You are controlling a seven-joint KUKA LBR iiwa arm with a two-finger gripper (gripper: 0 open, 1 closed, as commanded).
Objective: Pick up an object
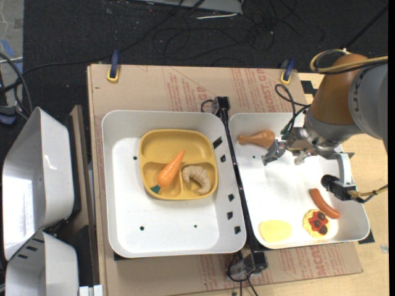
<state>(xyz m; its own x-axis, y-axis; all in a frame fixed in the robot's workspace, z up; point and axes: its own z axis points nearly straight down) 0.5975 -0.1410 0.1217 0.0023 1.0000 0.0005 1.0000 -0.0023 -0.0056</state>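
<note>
The arm (345,97) reaches in from the right, its orange band above the wrist showing over the far right corner of the right bin (290,193), and the gripper (287,155) hangs over the far part of that bin with its two fingers spread apart and nothing between them. One fingertip points left toward a chicken drumstick (257,139) that lies on the bin floor just beside it, near the far left corner of the right bin; whether the finger touches the drumstick cannot be told from this slant. On the right side of the same bin a sausage (324,203) lies at an angle, and just near of it sits a small round pizza slice (317,223) with dark and red toppings, close to the bin's near right corner. To the left of that, along the near wall, lies a flat yellow piece (274,230), well apart from the gripper. The left bin (123,214) holds a yellow divided plate (148,143) toward its far side; a carrot (171,168) lies slanted across the plate's divider, and a pale shrimp (197,177) rests in the right near compartment, just beside the carrot
</note>
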